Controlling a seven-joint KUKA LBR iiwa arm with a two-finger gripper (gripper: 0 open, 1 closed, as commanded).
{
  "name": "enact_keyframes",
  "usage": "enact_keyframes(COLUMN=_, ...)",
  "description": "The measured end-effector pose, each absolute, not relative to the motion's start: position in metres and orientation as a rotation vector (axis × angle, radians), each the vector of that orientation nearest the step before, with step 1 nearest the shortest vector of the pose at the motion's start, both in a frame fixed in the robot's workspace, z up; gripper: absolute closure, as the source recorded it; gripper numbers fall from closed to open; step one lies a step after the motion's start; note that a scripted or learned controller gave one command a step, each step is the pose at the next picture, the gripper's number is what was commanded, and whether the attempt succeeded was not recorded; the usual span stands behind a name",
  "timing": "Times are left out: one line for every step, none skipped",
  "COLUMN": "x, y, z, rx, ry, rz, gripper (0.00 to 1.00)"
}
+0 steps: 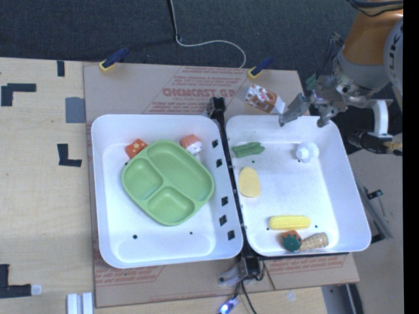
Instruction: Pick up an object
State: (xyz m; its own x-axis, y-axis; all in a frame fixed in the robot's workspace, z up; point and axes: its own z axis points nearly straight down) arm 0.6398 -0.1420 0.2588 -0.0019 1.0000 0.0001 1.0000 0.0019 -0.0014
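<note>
Spread wide and holding nothing, the gripper hangs over the far rim of the right bin, above cardboard on a wooden bench. Open white floor lies mid-bin, between scattered items. Nearest, a small whitish object sits near the far wall, right of a green bean pod.

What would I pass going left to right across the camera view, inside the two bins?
Orange block → green divided plate → small orange-and-white piece → yellow oval piece → corn cob → white ball.
</note>
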Motion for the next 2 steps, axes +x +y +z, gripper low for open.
enact_keyframes(x=0.567, y=-0.030, z=0.325, rx=-2.211, ry=-2.230, rz=-0.002, gripper=0.00)
enact_keyframes(x=0.535, y=0.054, z=0.343, rx=-2.211, ry=-2.229, rz=0.000, gripper=0.00)
